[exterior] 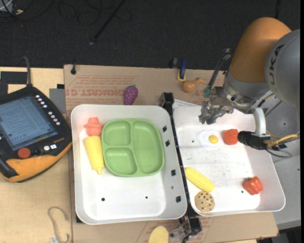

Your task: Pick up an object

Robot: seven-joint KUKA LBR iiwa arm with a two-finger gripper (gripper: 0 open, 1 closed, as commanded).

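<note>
The gripper (211, 116) hovered at the right bin's (273, 186) 11 o'clock corner. Its fingers looked nearly closed (holding nothing), with the egg (210, 138) at 6 o'clock.

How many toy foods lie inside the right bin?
5. The fried egg and a red piece lie near the far side, below the gripper; a red pepper at the right; the corn and cookie near the front left corner. The arm may hide more.
</note>
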